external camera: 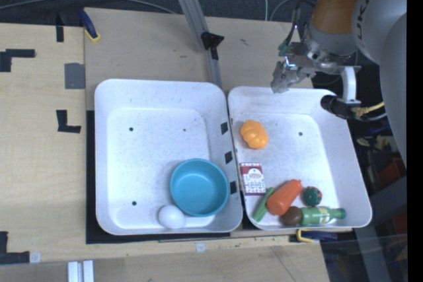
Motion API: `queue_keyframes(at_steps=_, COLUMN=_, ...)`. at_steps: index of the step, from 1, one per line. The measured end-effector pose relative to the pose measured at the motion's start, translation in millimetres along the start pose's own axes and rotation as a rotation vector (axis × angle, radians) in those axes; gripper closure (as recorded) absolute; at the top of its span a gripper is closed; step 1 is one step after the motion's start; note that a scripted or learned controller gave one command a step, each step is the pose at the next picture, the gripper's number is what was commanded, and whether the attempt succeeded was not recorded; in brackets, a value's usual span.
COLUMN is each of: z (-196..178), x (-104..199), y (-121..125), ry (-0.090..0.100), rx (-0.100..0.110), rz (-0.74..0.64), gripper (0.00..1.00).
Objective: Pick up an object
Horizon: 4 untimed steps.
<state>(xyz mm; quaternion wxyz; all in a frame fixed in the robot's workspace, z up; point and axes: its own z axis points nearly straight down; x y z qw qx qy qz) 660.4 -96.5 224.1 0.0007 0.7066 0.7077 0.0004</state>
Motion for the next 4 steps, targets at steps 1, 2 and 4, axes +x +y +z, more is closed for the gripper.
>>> queue_keyframes(at_steps=1, z=-9.1, x=51.8, y=-27.9, ry=0.002, rx=0.003, rz=-0.004, gripper=1.0)
queue_keyframes(at_steps=2, z=1.4, x=94.6, y=-51.0, ry=0.001, rx=0.006, rz=-0.003, gripper=1.0)
queue_keyframes(at_steps=4, z=16.7, x=189.2, y=-99.2, ry=0.001, rx=0.007, rz=-0.004, gripper=1.0)
